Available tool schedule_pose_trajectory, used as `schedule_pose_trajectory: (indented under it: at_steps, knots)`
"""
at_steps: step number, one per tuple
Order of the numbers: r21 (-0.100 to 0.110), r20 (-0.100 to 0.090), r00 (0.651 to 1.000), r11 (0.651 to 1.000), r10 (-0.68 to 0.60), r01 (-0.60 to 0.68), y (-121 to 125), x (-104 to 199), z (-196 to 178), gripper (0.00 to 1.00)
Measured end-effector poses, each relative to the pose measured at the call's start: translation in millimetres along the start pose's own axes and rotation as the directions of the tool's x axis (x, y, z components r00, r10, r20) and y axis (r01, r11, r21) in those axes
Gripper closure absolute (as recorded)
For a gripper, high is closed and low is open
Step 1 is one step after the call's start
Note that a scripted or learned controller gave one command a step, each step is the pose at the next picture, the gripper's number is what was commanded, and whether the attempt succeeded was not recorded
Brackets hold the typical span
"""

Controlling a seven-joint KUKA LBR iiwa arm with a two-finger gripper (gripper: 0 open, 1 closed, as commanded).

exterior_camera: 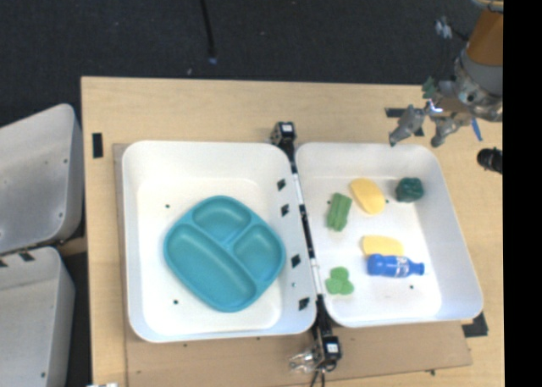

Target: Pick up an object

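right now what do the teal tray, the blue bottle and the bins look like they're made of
The teal tray looks like moulded plastic, one even colour with smooth rounded compartments and a dull sheen. The blue bottle also looks plastic, a glossy body with a white label; it is too small to be sure. The bins seem to be thin white plastic, with smooth rounded corners and a soft shine.

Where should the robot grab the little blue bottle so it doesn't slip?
Probably around the middle of the blue bottle, coming straight down from above. It lies on its side in the right bin, so fingers fit across its narrow width. The yellow piece just behind crowds that side.
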State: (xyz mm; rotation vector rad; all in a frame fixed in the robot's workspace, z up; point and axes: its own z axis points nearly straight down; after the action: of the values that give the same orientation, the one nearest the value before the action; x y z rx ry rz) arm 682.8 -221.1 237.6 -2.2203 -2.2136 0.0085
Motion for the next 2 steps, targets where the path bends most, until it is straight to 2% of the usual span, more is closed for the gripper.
schedule_pose_trajectory:
  at_steps: [1, 2]
  knots:
    - [-0.010, 0.002, 1.000, 1.000, -0.002, 0.003, 1.4, 1.3, -9.0, 0.00]
    - [-0.010, 0.004, 1.000, 1.000, -0.003, 0.003, -5.4, -3.6, 46.1, 0.00]
